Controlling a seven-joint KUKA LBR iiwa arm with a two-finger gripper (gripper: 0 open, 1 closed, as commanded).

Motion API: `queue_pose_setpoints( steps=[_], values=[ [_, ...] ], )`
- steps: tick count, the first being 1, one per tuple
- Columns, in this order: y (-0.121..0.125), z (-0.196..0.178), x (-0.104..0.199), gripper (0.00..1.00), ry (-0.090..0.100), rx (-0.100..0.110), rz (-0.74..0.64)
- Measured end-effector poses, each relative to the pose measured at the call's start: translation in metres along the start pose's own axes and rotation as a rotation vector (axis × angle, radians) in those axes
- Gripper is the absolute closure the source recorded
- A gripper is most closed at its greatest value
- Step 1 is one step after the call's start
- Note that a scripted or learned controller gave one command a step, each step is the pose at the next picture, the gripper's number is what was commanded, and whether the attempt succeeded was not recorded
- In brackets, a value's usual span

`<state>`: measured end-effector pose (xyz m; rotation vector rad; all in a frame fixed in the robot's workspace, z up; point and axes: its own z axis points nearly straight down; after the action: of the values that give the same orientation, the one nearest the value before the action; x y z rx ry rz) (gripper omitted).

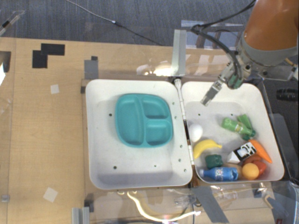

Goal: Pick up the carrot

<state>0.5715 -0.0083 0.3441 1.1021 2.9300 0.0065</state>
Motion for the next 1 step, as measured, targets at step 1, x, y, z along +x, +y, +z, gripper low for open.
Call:
queue_pose_setpoints(
  steps=[1],
  values=[
    [-0.0466, 0.0248, 0.0421, 0.00, 0.004, 0.005, 0.165]
  ],
)
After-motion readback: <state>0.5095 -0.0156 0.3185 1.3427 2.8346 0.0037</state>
